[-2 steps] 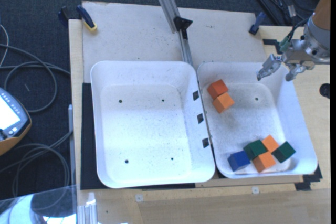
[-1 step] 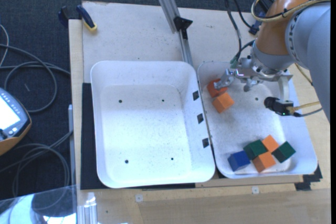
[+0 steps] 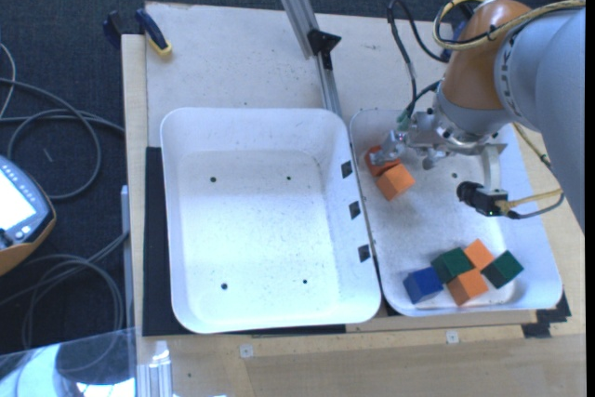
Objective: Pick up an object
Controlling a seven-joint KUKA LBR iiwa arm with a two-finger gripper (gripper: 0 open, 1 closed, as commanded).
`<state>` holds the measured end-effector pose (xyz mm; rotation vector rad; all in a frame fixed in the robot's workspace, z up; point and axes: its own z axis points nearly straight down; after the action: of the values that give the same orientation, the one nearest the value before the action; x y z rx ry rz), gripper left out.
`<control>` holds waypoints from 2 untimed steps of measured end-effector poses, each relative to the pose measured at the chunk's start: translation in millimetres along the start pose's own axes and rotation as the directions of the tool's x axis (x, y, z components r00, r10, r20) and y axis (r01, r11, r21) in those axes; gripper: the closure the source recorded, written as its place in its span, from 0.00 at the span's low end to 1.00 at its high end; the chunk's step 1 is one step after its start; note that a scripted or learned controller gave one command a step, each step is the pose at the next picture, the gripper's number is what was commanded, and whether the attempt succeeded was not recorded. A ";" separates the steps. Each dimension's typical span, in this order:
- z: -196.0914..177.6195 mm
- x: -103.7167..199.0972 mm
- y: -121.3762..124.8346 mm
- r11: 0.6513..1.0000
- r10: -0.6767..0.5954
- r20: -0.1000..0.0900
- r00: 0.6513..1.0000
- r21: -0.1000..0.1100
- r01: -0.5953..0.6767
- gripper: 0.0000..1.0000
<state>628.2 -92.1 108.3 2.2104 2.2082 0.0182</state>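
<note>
**A:** What's the tool (image 3: 389, 158) up to?

**B:** It hangs low in the right bin (image 3: 521, 232), close to the wall it shares with the left bin (image 3: 251, 218). An orange block (image 3: 395, 180) sits right at its tip, a little below and toward the camera. A reddish piece shows at the tip just above the block; I can't say whether that belongs to the tool or is a second object.

**A:** Clamped on the block?

**B:** Cannot tell. The tip is small and partly masked by the wrist, so I won't call it apart, together or gripping.

**A:** How would you do this step well?

**B:** I'd judge the block needs to sit squarely in the grip, flat faces against it, before any lift. It looks turned at an angle, so a corner pinch could let it twist out. Rise straight and slowly, staying off the bin wall alongside.

**A:** And the block itself?

**B:** A small orange cube with plain faces, lit on top. It lies well apart from the cluster of blue, green and orange blocks (image 3: 462, 272) farther from the tool, toward the bin's near edge.
</note>
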 end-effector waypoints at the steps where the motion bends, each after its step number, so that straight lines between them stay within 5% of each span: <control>1: 4.7 -22.8 -25.9 1.000 0.001 -0.004 1.000 0.017 -0.001 0.00; 2: -3.4 -20.8 -25.8 1.000 0.000 -0.006 1.000 0.019 0.000 1.00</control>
<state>602.3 -112.9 111.3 2.2222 2.2209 0.0042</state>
